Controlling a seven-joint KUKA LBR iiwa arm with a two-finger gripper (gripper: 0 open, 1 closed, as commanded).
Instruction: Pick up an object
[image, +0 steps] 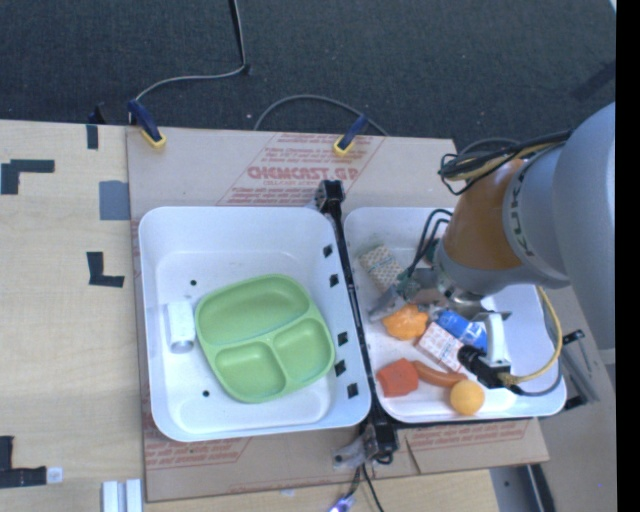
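While arm hangs over right bin (545, 400), can't tell gripper (440, 300) state. Closest target: orange lump (405, 323) mid-bin, touching red-white packet (438, 347). Probably light, rounded, smooth toy food, likely to roll or slip. Best pinched across widest part, clear of packet. Red block (398, 377), yellow ball (466, 398) nearer front; green divided plate (265, 336) in left bin.

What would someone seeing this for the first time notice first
The eye likely goes to the big green divided plate lying in the left bin, with a small white cylinder beside it. Next comes the grey and orange arm reaching over the right bin, above a cluster of small things including an orange ball and a red block.
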